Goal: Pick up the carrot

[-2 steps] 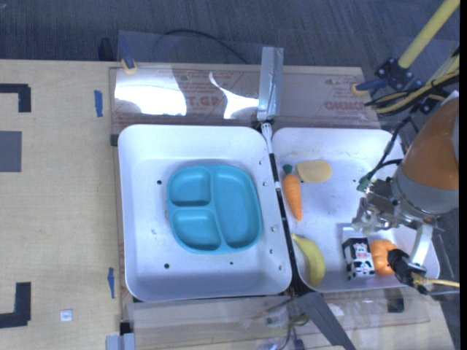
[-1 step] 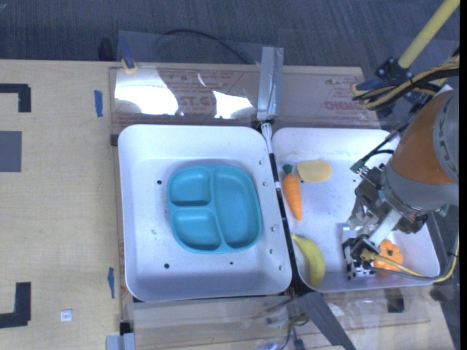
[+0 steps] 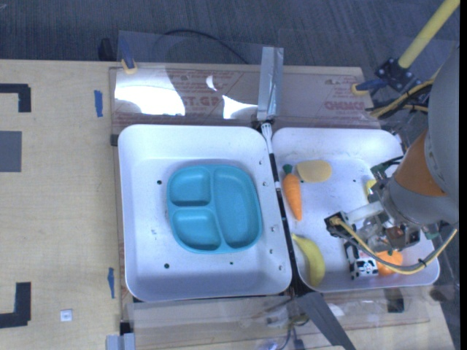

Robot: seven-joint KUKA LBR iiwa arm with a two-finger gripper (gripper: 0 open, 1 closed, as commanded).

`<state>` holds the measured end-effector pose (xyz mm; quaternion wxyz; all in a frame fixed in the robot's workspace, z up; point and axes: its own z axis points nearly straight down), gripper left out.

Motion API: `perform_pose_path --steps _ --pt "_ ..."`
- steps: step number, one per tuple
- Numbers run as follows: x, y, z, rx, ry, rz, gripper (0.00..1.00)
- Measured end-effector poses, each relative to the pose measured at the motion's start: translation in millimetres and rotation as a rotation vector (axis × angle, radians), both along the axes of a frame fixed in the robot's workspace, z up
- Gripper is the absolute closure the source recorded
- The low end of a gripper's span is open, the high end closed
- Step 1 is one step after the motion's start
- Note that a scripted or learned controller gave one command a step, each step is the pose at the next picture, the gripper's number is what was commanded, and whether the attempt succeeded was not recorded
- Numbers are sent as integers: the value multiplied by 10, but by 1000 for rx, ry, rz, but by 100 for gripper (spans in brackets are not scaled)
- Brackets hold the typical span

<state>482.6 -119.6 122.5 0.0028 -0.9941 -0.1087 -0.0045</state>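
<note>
The carrot (image 3: pixel 292 195), orange with a green top, lies lengthwise along the left wall of the right bin (image 3: pixel 343 141), its tip pointing toward the front. My gripper (image 3: pixel 373 238) hangs low over the front right part of the same bin, well to the right of the carrot and apart from it. Nothing shows between the gripper and the carrot but bare bin floor.
A pale yellow oval piece (image 3: pixel 314 170) lies just behind and right of the carrot. A banana (image 3: pixel 311 258) lies at the bin's front left. A small black-and-white block (image 3: pixel 363 267) and an orange item (image 3: pixel 391 258) sit under the gripper. The left bin (image 3: pixel 139 195) holds a blue divided plate (image 3: pixel 215 207).
</note>
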Motion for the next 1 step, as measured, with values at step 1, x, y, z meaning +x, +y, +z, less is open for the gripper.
perform_pose_path --steps 1 --pt "114 105 -118 -25 -31 -23 100"
